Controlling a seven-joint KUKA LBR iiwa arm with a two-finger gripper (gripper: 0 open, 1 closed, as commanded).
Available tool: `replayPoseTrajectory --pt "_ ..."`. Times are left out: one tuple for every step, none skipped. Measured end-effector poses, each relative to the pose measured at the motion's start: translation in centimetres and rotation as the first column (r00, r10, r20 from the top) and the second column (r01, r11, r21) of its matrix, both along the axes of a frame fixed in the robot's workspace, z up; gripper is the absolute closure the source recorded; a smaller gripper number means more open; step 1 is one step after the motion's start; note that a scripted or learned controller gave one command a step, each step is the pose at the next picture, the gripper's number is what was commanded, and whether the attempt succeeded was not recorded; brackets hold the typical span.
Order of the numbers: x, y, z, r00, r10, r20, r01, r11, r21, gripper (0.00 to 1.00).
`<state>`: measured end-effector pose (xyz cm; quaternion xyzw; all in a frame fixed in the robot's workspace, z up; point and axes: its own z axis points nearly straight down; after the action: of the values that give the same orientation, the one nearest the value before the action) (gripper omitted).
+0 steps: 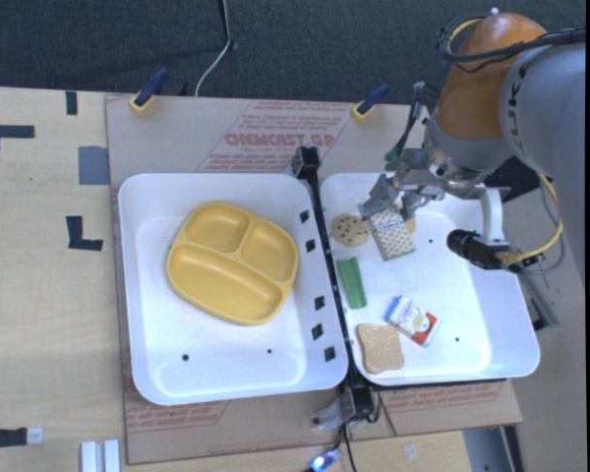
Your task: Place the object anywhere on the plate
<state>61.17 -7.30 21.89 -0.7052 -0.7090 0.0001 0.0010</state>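
Checkered packet (392, 235) upright, tilted left, in tool (397, 203)

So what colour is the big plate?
Yellow: the plate sits in the left bin, clearest in the camera view.

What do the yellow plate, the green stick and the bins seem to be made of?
The yellow plate looks like moulded plastic with a smooth, dull finish: even colour, rounded raised dividers. The green stick seems to be plastic or foam toy food, flat in colour; the picture cannot settle which. The bins appear to be thin white plastic, slightly glossy, with rolled rims.
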Motion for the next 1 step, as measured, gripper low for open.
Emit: replayPoseTrajectory --pt "-0.48 6.16 0.57 1.000 0.002 0.000 -0.002 1.000 0.001 1.00"
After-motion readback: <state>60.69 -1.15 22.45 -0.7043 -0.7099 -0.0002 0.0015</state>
